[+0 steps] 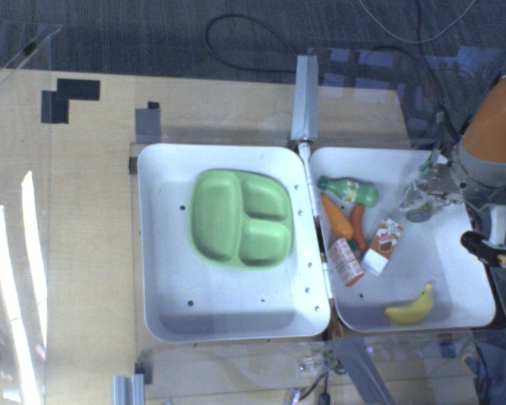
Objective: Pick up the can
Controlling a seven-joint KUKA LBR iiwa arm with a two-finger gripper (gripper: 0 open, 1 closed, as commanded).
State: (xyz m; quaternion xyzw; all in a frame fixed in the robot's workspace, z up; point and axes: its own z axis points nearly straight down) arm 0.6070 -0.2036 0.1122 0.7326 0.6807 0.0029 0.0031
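The can (346, 262), red with a white label, lies on its side in the right bin (455, 268), close to the bin's left wall. My gripper (420, 201) hangs over the upper right part of that bin, to the right of and beyond the can, well apart from it. The grey wrist with its orange band (493, 133) reaches in from the right edge.
Around the can lie two orange carrots (337, 216), a green bottle (350, 191) and a small red-and-white carton (384, 243). A banana (409, 306) rests near the front wall. The left bin (160, 251) holds a green divided tray (240, 218).
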